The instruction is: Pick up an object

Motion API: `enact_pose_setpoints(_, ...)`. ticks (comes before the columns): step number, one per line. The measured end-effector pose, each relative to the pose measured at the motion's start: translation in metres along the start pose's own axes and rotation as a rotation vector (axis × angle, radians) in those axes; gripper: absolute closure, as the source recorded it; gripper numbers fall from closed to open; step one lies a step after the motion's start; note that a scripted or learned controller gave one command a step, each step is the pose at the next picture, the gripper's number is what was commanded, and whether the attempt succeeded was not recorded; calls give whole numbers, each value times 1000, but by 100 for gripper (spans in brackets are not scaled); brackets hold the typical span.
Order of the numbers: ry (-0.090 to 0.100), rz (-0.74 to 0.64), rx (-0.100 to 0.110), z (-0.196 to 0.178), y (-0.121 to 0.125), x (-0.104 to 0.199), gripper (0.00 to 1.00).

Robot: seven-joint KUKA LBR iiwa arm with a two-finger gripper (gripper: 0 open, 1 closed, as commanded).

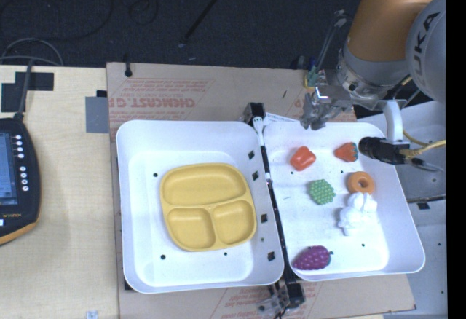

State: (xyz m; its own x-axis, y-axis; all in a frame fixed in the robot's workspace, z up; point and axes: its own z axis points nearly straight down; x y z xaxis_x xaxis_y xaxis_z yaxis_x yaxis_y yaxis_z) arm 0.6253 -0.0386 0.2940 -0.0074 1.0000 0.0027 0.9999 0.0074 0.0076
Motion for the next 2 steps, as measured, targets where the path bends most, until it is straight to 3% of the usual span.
enact_pose_setpoints(1,-5,15,19,114,8,-101,100)
enact_pose_setpoints(2,-2,4,4,52,15,-45,100)
